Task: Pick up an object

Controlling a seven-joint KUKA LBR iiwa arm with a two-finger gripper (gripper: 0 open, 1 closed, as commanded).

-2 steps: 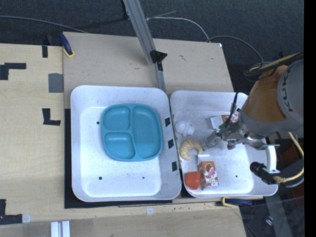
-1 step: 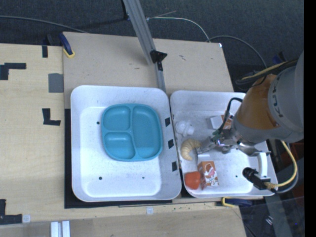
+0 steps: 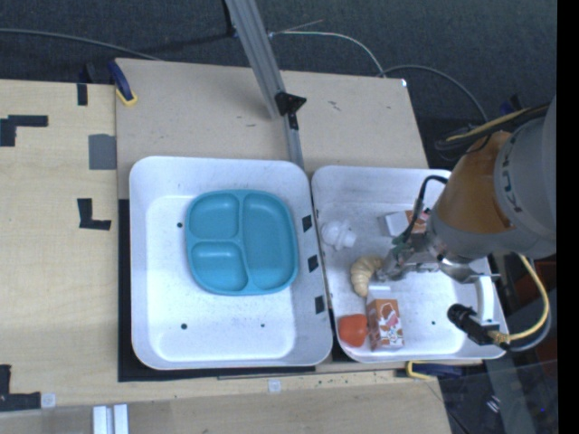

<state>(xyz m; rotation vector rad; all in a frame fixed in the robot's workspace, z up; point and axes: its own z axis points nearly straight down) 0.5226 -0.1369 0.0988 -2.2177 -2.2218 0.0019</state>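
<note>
A: Bins, two, white, shallow, side by side on the desk. Contents of the left bin?

B: One teal divided plate, three compartments, lying flat in the upper middle. A few small dark specks on the bare floor of the bin.

A: Right bin?

B: Four items along its left half. A small white object, near the left wall, upper part. A tan, bread-like piece, just below it. A small carton with red and white print, lying flat near the front wall. A red-orange rounded object, touching the carton's left side, in the front left corner.

A: Arm?

B: Grey, with an orange band, entering from the right and covering the right part of that bin. The hand is low over the middle of the bin, just right of the tan piece and just above the carton.

A: State of the hand?

B: Cannot tell whether wide or narrow; the fingertips are too small and dark to read. Nothing is visibly between them.

A: Other entries?

B: A metal rail slanting down from the top to the seam between the bins. Black tape marks on the pale wood at left. Cables across the dark floor above.
</note>
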